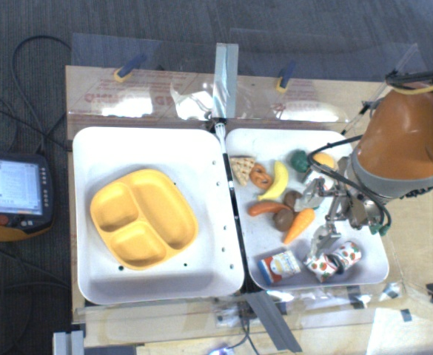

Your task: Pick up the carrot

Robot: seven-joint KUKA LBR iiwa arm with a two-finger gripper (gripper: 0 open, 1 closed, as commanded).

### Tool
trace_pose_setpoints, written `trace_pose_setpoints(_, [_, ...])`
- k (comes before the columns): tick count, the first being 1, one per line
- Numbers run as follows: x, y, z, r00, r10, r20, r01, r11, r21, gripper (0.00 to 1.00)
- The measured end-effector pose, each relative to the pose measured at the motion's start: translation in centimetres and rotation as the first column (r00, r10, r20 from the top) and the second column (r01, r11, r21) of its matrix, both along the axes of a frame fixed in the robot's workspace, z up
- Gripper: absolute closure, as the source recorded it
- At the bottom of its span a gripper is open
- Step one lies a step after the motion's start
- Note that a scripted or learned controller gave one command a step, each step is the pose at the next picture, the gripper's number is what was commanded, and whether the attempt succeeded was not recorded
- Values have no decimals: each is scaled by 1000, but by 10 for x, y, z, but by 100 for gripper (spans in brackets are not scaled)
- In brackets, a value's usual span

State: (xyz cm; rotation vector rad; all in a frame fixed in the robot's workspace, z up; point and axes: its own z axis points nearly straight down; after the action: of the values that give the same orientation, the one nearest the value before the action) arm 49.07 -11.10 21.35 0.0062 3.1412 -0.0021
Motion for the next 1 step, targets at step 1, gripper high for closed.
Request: trace_pose_setpoints(1, [18, -17, -108, 1000, -16, 14, 16, 1000, -3, 0])
